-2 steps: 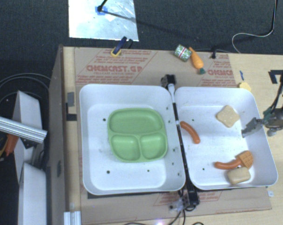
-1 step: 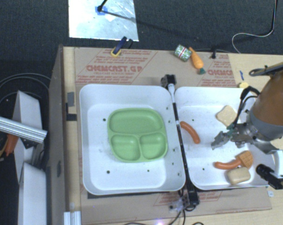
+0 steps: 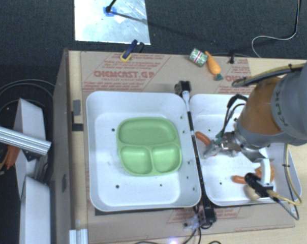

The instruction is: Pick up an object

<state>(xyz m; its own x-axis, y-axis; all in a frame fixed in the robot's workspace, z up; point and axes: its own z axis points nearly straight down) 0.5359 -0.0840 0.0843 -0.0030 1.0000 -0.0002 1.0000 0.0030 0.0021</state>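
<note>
1. The 2 bins, left and right, are plain white.
2. The divided tray in the left bin is pale green.
3. The arm is grey with an orange band above the wrist.
4. The end effector is silvery metal.
5. A small carrot-like piece beside it is orange.
6. The board under the bins is tan cardboard printed with red lettering.
7. The floor is dark, speckled carpet.
8. The toy carrot on the board is orange with a green tip.
</note>
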